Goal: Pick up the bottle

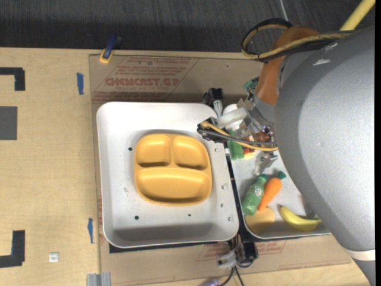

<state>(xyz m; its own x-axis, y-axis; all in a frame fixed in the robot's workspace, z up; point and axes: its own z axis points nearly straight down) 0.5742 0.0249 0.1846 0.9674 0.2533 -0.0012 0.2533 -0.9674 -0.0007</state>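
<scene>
The bottle (255,195) is small and green with a white label, and it lies in the right bin (236,183) near that bin's left wall. It rests beside an orange carrot (271,192). My gripper (253,140) hangs over the far part of the right bin, above and behind the bottle, wrapped in cables and half covered by the large grey arm (333,130). Nothing of the bottle sits inside the gripper.
The left bin (113,159) holds a yellow divided plate (172,167). In the right bin lie a banana (297,219), a yellow block (262,218) and a green item (237,151) under the gripper. The arm hides the bin's right part.
</scene>
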